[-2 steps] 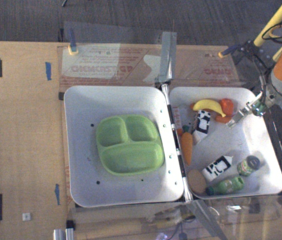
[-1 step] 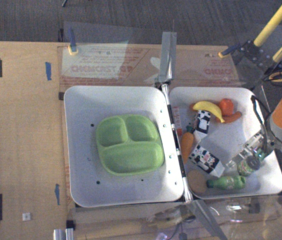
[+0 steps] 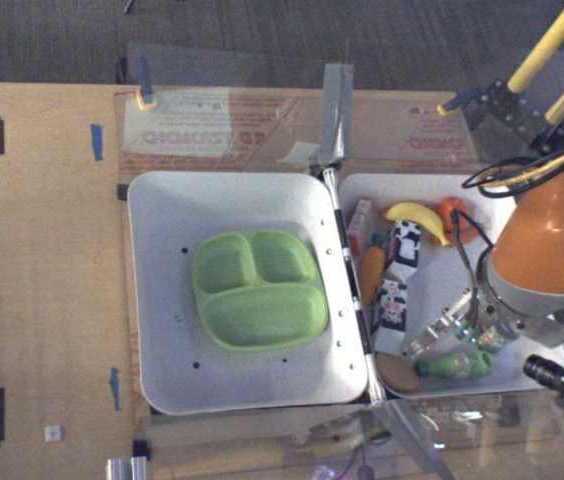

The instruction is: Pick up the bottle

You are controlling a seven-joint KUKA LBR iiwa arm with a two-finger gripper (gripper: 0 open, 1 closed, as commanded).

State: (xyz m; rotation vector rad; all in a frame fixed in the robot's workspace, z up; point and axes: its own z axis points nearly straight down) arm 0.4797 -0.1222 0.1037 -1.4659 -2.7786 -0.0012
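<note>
The bottle (image 3: pixel 450 366) is green and lies on its side near the front edge of the right bin (image 3: pixel 432 190). My gripper (image 3: pixel 445 330) hangs low over that bin, just behind and above the bottle, with its metal tip pointing front-left. The orange band of the arm (image 3: pixel 547 238) covers the bin's right part. From this angle I cannot make out anything held in the gripper.
The right bin also holds a cow-patterned carton (image 3: pixel 399 273), a carrot (image 3: pixel 372 271), a banana (image 3: pixel 417 218), a pink box (image 3: pixel 360 214), a red piece (image 3: pixel 453 211) and a brown round thing (image 3: pixel 398 372). A green divided plate (image 3: pixel 259 290) sits in the left bin (image 3: pixel 162 218).
</note>
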